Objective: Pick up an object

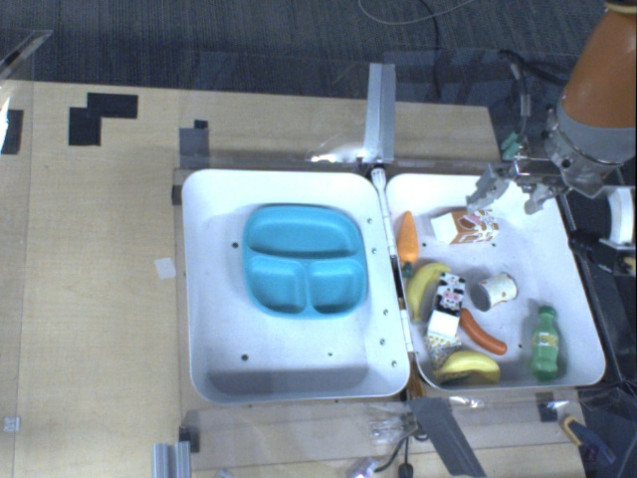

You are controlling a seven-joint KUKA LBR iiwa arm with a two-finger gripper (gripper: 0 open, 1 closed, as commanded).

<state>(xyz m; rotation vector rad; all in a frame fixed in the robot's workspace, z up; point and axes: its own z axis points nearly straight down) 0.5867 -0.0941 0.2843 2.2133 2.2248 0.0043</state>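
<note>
The gripper (510, 189) stands at the upper right of the frame, over the far edge of the right bin (587, 361). Its two fingers are spread apart, with nothing between them. The nearest candidate is the small carton (468, 227), white with orange-brown print, lying just below and left of the fingertips in the upper part of that bin.

Remaining contents of the right bin, centre to lower right:
- carrot (407, 237), against the divider wall
- upper banana (425, 287), touching the black-and-white box (449, 295)
- white cup (495, 290), on its side
- sausage (483, 334)
- lower banana (469, 365), near the front wall
- green bottle (544, 344), lying near the right wall

The left bin (214, 366) holds only a blue divided tray (303, 272).

Probable failure modes from this position:

1. Flat target. The carton lies low against the bin floor, so the fingers may close above it or slide across its top (a thin, light item is also likely to be pushed, not clamped).
2. Wall proximity. The gripper is close to the far rim; a straight descent could strike the rim or floor before the fingers bracket anything.
3. Clutter. The central items lie touching or nearly touching. A descent there may land a finger on a neighbour, or trap two items at once.
4. Round bodies. The cup, bottle and sausage would probably roll when nudged from one side.

No object is yet secured.
</note>
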